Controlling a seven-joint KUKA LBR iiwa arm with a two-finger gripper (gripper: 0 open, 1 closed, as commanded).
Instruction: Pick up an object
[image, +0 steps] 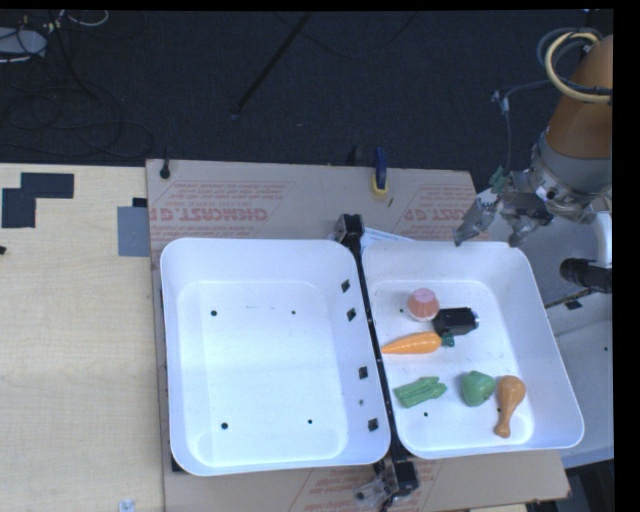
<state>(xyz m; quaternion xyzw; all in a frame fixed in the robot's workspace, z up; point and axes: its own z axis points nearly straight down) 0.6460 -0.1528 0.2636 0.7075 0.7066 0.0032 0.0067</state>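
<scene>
My gripper (492, 225) hangs open and empty just beyond the right bin (545, 300) — staged clear, I judge, so the carrot (412, 345) and its neighbours inside stay reachable.

We see the arm (580, 110) cut off by the top right corner, so only its wrist end shows. The clamp (392, 487) joining the bins runs past the bottom edge. What the small black object (456, 321) beside the carrot (412, 345) is, we cannot tell
</scene>
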